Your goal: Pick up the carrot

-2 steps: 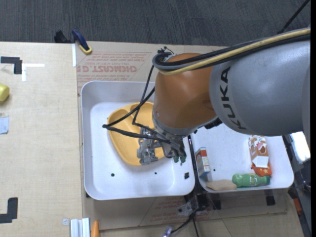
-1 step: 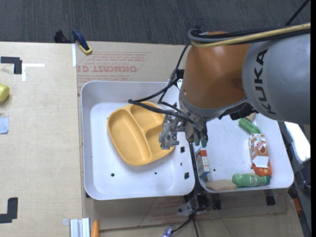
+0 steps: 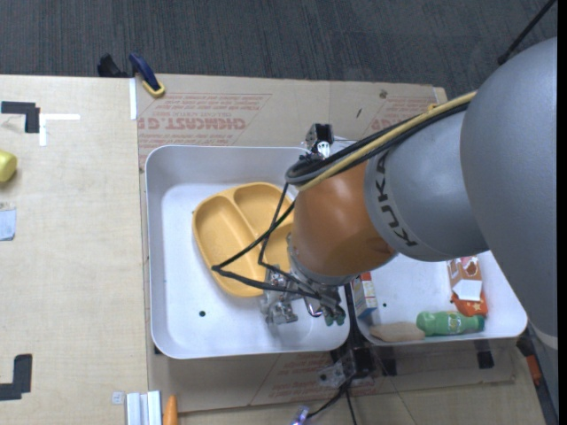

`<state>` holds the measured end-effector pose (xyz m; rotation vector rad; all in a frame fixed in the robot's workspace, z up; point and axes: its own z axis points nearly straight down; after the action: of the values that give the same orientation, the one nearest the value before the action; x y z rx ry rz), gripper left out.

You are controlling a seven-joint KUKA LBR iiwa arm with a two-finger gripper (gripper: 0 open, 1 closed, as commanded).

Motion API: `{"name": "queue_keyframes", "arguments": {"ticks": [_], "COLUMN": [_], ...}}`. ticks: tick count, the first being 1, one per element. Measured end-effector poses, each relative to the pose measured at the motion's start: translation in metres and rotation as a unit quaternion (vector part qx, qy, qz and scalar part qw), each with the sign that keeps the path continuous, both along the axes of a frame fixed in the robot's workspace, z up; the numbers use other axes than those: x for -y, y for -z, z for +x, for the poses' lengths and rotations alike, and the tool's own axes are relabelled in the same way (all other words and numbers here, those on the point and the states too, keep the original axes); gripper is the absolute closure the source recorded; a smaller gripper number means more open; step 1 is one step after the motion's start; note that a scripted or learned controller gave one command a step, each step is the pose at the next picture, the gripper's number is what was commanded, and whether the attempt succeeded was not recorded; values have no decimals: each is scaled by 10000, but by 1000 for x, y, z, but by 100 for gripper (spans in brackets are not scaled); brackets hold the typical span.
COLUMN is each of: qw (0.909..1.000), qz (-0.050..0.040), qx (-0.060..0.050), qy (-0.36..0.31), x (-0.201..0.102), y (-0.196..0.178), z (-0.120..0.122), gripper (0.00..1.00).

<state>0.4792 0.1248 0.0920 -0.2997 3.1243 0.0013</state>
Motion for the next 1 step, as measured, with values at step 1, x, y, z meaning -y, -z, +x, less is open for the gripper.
{"name": "queue_keyframes", "arguments": {"ticks": [1], "qw": [10000], "qz": [-5], "qx": [-20], "qy": [-3], "x": [0], "y": [1], "z": [-1], "gripper": [0]}}
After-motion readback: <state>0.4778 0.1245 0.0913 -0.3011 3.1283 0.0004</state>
